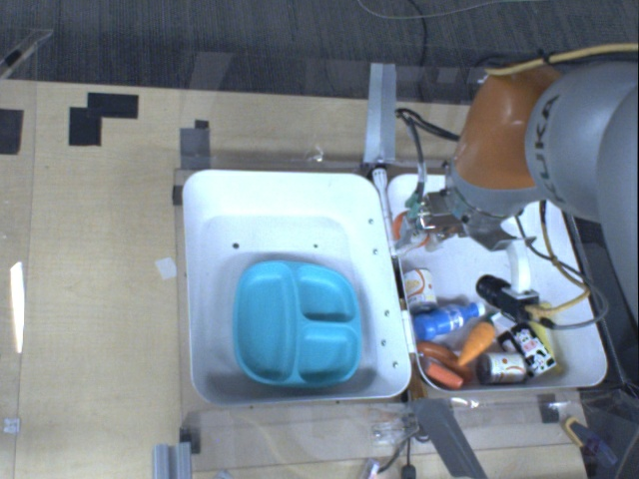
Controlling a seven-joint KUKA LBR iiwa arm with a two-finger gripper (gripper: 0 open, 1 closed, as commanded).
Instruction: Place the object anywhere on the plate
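A single fixed camera looks down from above the bench [90,267] at a slant, far enough back to take in both white bins whole. The left bin [210,218] sits near the middle of the frame, the right bin [589,367] toward the right edge. Dark floor [200,18] fills the top strip. The arm [559,118] enters from the right, large in the upper right corner.

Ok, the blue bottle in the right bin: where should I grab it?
Take the blue bottle across its body, pincer coming straight down. It lies on its side, roughly left to right, so its long sides face up and down the view; the carrot crowds its lower right end.
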